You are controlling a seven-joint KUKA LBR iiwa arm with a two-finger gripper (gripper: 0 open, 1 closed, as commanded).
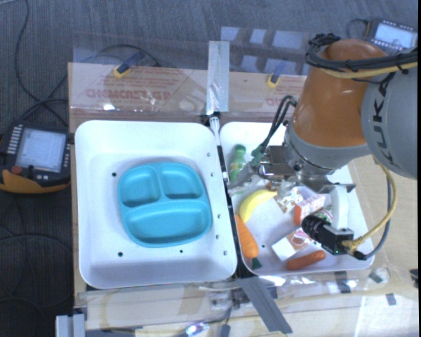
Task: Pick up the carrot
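Meanwhile, the carrot (247, 239) is seen below-left of the gripper (263, 166), whose grip state cannot be told.

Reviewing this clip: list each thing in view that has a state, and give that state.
carrot: lying loose at the right bin's left wall, ungripped
blue divided plate: flat in the left bin
lemon: resting in the right bin
gripper: low over the right bin, above the carrot
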